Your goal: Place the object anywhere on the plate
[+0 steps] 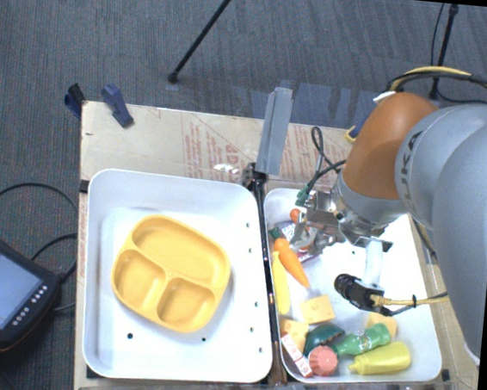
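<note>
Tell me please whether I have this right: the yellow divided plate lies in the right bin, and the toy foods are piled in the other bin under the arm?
Not quite. The camera view shows the yellow divided plate in the left bin, not the right one. The rest stands: the toy foods, such as the carrot and the cheese wedge, are piled in the other bin, where the arm reaches in.

Plate (171, 272) in left bin (103, 218); toy foods (333, 329) in right bin (419, 295).

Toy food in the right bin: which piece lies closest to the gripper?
The orange carrot. Its upper end lies just below the gripper, while the cheese wedge, yellow bottle and green bottle sit farther down, toward the bin's near edge.
</note>
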You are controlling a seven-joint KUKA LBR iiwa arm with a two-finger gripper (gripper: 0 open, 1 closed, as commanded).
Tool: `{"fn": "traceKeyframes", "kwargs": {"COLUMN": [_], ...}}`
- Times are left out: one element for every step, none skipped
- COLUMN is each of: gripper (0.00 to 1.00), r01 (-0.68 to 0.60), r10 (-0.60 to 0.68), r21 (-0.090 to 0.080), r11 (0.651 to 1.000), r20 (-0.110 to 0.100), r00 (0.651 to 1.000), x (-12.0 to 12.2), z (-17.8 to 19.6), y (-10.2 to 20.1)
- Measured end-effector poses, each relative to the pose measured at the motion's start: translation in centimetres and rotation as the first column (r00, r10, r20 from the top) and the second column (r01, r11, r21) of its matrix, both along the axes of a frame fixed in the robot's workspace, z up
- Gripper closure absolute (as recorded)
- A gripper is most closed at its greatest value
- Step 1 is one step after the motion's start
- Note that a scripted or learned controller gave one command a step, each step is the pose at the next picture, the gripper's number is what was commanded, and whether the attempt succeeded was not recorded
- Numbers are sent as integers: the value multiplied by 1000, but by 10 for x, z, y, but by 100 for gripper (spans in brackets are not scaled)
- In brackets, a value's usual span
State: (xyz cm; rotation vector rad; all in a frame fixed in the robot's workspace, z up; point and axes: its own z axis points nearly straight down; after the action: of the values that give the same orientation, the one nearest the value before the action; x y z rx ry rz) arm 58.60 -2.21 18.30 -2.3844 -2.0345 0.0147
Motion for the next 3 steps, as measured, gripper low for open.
{"fn": "traceKeyframes", "kwargs": {"gripper": [100, 100, 100], "r01": [-141, -406, -403], "r10": [141, 406, 403], "r21": [1, 3, 5], "r11": [990, 914, 915], "r20": [2, 2, -7], "r00": [990, 914, 915], "x": [25, -2, -3], "z": [0, 0, 6], "y": [50, 120, 118]}}
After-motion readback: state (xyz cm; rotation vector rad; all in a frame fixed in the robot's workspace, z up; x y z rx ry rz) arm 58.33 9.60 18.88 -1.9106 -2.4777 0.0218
